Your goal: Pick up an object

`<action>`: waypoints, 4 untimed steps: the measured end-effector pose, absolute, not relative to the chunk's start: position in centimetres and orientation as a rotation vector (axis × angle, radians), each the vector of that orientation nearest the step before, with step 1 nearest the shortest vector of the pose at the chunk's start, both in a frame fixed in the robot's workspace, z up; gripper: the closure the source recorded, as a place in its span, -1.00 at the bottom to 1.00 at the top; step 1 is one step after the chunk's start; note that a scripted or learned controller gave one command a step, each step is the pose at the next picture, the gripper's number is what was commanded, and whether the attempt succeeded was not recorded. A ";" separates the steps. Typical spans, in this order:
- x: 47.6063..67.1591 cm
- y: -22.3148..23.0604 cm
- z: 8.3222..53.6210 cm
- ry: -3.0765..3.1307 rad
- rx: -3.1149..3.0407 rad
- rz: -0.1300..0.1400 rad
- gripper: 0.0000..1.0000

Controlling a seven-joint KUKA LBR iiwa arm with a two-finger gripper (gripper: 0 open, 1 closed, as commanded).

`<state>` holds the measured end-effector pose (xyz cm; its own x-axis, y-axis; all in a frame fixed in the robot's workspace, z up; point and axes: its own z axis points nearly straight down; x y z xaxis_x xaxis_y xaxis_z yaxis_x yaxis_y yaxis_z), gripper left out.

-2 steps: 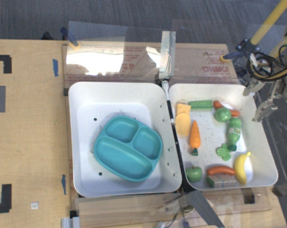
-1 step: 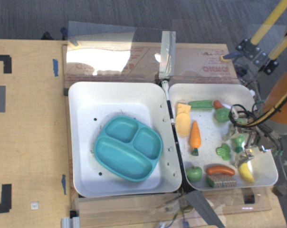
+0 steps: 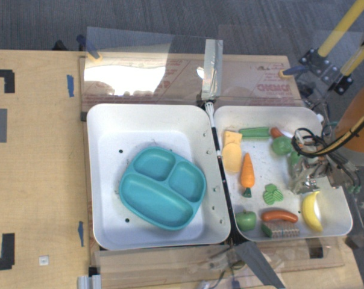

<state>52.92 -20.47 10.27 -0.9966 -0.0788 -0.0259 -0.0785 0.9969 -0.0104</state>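
One banana (image 3: 312, 211) lies just below the end effector (image 3: 305, 182).

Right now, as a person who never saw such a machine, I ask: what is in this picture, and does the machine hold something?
One camera looks down at a slant on a bench with two white bins. The left bin holds a teal divided plate. The right bin holds toy food: a carrot, a banana, a green apple and more. The robot arm reaches in from the right; its gripper hangs low in the right bin, near the banana. I cannot tell whether it holds anything.
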 end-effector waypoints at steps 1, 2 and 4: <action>52.9 -20.4 10.1 3.115 -0.123 -0.013 -1.00; 53.2 -20.3 11.4 3.106 -0.126 -0.018 1.00; 64.2 -13.2 8.9 3.129 -0.057 0.002 -1.00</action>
<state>64.19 -13.22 8.87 -0.9993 -0.0365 -0.0121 -0.0365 0.9993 0.0010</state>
